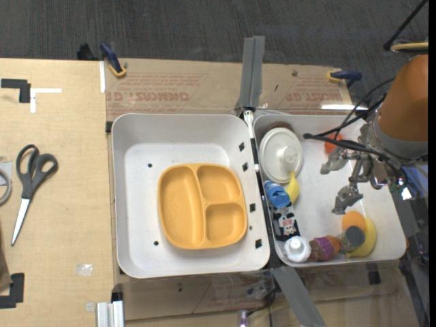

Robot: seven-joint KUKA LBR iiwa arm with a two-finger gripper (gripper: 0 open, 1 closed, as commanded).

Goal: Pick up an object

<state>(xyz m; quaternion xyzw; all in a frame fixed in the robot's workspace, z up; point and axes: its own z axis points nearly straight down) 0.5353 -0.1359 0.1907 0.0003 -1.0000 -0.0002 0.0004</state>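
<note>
The left bin filled mid-frame, holding a yellow divided tray. The right bin lay right of centre, with a white lid at its upper left and a white bottle, purple piece and yellow-orange toy along its lower edge. The gripper hung above bare bin floor, jaws spread, pinching nothing
</note>
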